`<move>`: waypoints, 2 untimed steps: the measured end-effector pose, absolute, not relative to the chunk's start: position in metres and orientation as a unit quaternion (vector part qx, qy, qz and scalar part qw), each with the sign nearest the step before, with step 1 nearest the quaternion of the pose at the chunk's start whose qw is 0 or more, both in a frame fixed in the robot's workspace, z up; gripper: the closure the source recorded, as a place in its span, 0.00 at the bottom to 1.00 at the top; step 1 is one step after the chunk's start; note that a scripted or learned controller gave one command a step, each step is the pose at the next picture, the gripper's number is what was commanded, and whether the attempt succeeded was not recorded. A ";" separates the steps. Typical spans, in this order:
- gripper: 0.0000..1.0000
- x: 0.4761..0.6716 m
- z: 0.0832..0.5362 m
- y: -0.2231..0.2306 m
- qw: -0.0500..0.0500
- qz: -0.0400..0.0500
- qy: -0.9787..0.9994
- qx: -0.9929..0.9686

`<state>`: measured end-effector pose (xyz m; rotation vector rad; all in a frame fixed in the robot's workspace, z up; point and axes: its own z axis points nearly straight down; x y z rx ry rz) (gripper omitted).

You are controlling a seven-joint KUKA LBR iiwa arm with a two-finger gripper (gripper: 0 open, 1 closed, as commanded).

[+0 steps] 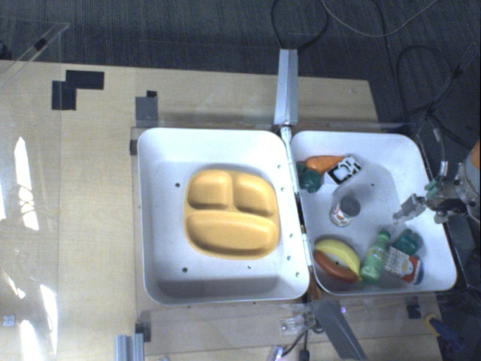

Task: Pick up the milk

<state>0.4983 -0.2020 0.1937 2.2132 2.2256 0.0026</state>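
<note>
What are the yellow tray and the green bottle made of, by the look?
Yellow tray: likely moulded plastic, matte, with soft rounded compartment edges and even colour. Green bottle: probably translucent plastic; glossy highlights, printed label. Too small to be sure.

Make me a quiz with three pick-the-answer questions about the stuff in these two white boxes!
1. Where is the yellow tray?
A. left bin
B. right bin
C. on the floor

2. What colour is the carrot?
A. blue
B. orange
C. white

3. How does the can stand?
A. flat on its side
B. upright
C. upside down on the banana

Answers:
1. A, the tray sits in the middle of the left bin.
2. B, it is orange, with a green end by the divider.
3. B, its round top faces up in the right bin, and the banana lies apart from it.
</note>
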 end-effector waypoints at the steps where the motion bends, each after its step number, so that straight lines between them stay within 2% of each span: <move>1: 0.00 0.565 0.135 -0.193 0.002 0.001 0.699 0.715; 2: 0.00 0.638 0.087 -0.174 0.002 0.000 0.701 0.713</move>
